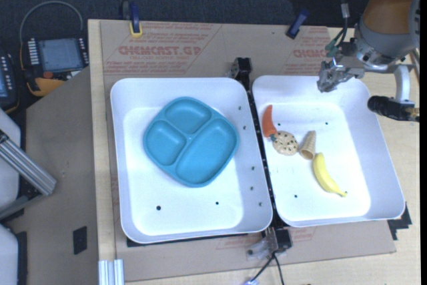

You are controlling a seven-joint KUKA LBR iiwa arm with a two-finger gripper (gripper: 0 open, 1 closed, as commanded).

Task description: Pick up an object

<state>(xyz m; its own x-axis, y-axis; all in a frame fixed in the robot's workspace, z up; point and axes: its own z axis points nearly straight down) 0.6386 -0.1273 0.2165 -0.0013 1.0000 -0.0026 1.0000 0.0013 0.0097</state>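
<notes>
Showing two white bins side by side on the bench, the left bin (120, 143) bearing a blue three-compartment plate (191, 141) and the right bin (387, 163) bearing four small things gathered in its near-left part. Lying nearest the viewer among these, a yellow banana (329, 175), its long axis slanting from upper left to lower right, its thick end pointing toward the middle of the bin and its thin tip toward the near right corner. Resting just beside the banana's upper end, a tan cone (307, 143), narrow end pointing away from the viewer, wide end nearly touching the banana. Sitting against the cone's left side, a round speckled cookie (285, 143). Lying close to the bin's left wall, an orange-red carrot-like piece (267, 121), long axis running almost straight up the view. Hovering over the far rim of the right bin, well apart from all four things, the gripper (325, 83), carrying nothing visible and touching none of them; leaving the spread of the fingers impossible to tell at this slant.
</notes>
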